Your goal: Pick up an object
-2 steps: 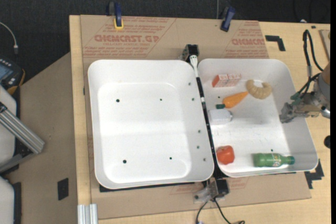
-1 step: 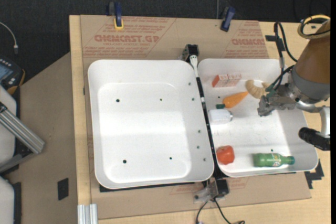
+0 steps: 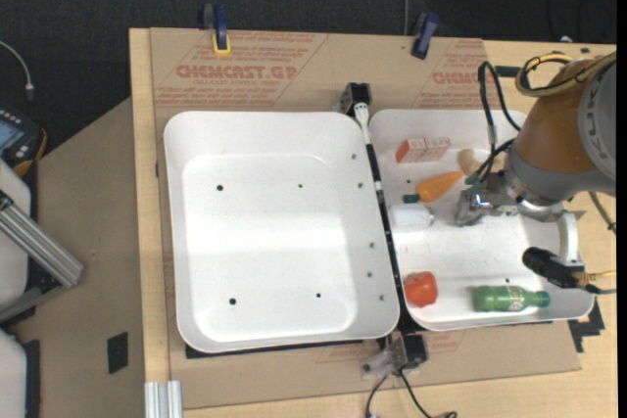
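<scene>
Starting on the left, the counter [image 3: 147, 210] is a brown board with red lettering printed along its far edge, and two blue clamps [image 3: 217, 26] pinch that far edge. The left bin [image 3: 196, 142] is a shallow white tray with a handful of small dark dots on its floor. It sits right up against the right bin [image 3: 446, 313], with a black clip [image 3: 357, 97] at the top of the seam between them and another at the bottom.

The right bin is where the stuff is. Near its far wall lies a little orange and white box [image 3: 423, 149]. Just below that is an orange carrot-shaped thing [image 3: 438, 184] lying at a slant, and below that, close to the seam, a small white block [image 3: 411, 218]. Down by the near wall there's a red tomato-ish piece [image 3: 421, 288] on the left and a green bottle [image 3: 509, 299] lying on its side to its right.

The tool [image 3: 470, 208] is down low in the middle of the right bin, just right of the carrot-shaped thing, metal bits showing. Honestly can't tell if it's spread or pressed together from this angle. The arm [image 3: 563, 137] comes in from the right, orange band and grey body over the bin's right side.
</scene>
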